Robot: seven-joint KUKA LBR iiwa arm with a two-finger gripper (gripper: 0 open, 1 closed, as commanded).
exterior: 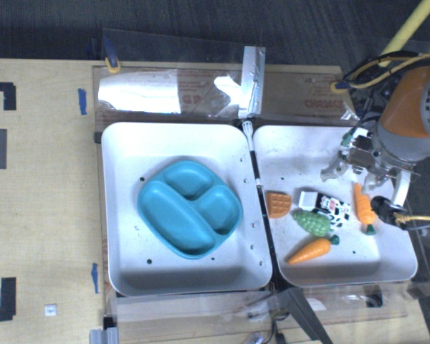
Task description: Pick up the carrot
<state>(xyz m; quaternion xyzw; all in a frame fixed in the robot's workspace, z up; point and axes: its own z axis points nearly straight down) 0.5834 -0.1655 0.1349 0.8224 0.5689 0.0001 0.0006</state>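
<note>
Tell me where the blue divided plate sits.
In the camera view, the blue divided plate lies in the middle of the left bin, across the divider from the waffle.

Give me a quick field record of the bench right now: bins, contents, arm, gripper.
left bin: holds a blue divided plate
right bin: holds two carrots and other toys
carrot A: near front wall, lying free
carrot B: right side, just below the gripper
other items: waffle, green corn-like toy, black-and-white toy
arm: over right bin's far right corner
gripper: above carrot B, holds nothing visible
</note>
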